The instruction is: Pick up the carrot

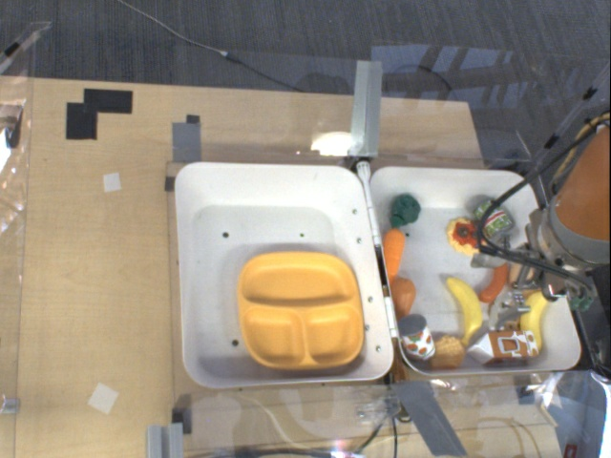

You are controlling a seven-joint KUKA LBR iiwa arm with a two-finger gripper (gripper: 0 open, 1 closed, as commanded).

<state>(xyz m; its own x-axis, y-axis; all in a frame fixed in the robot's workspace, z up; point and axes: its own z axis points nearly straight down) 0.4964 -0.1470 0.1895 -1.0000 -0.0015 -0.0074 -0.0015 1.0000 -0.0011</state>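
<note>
Looking down from the camera view, the bench (105,284) is stretching pale and wooden across the frame, carrying two white bins side by side. The left bin (205,208) is sitting in the middle of the frame and is holding a yellow divided plate (300,309), lying toward its lower half.

The right bin (434,184) is crowding up with toy food. The carrot (392,252) is lying along that bin's left wall, orange and pointing roughly up and down the frame, just under a dark green piece (406,209). Right below the carrot a brownish-orange rounded piece (403,295) is sitting, nearly touching it. Further down, a small can (416,338) is resting at the bin's lower left corner, with a banana (467,306) curving in the centre and a small carton (508,345) to the lower right.

At the right of the frame the arm is reaching in, its orange band (584,194) looming over the bin. The pincer (516,305) is hanging over the right part of that bin, near a second yellow banana (533,319) and a slim orange-red piece (495,281), well apart from the carrot. How wide the pincer is standing, and whether it has anything, I cannot tell from here, as cables and wrist are cluttering the spot.
</note>
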